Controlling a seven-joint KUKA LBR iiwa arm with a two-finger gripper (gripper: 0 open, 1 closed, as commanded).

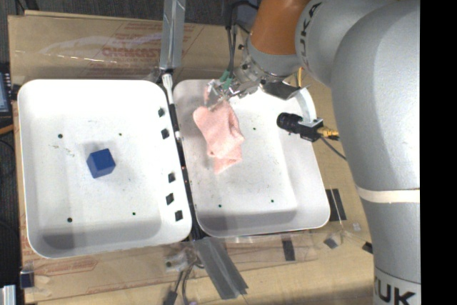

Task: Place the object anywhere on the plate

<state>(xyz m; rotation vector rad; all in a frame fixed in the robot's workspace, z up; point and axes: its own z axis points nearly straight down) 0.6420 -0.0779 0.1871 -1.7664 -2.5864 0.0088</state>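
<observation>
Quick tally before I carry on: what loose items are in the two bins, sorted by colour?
Blue: 1, the small blue cube in the left white bin.
Pink: 1, the crumpled pink cloth in the right white bin, its top corner at the hand.
Total: 2

Fingers (223, 91) pinch pink cloth (221, 133) over right bin (308, 189).

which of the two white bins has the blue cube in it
The left bin. The blue cube sits alone on its floor, while the right bin holds a pink cloth hanging from the gripper.
</observation>
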